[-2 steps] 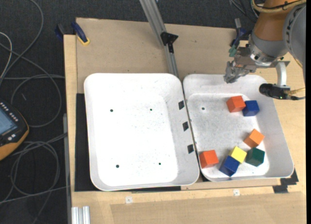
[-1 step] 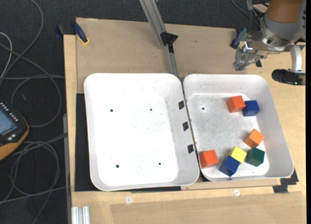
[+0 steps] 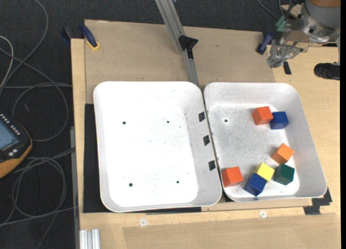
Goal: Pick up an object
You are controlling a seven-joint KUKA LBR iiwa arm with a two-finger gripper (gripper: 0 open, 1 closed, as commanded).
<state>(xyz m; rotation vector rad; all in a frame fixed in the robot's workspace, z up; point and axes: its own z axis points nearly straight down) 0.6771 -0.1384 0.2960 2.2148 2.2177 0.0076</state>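
Observation:
The right bin (image 3: pixel 303 134) holds several small cubes. An orange cube (image 3: pixel 262 115) touches a blue cube (image 3: pixel 279 120) near its far side. Along the near side lie an orange cube (image 3: pixel 232 175), a blue cube (image 3: pixel 254 183), a yellow cube (image 3: pixel 265 171), a green cube (image 3: pixel 284 174) and another orange cube (image 3: pixel 282 153). My gripper (image 3: pixel 280 56) hangs high above the bench beyond the right bin's far edge, away from all cubes. Nothing shows between its fingers.
The left bin (image 3: pixel 146 145) sits beside the right one, bare white with a few dark dots. A metal pole (image 3: pixel 173 21) slants down to the gap between the bins. Cables and a handheld device (image 3: pixel 11 145) lie on the floor at left.

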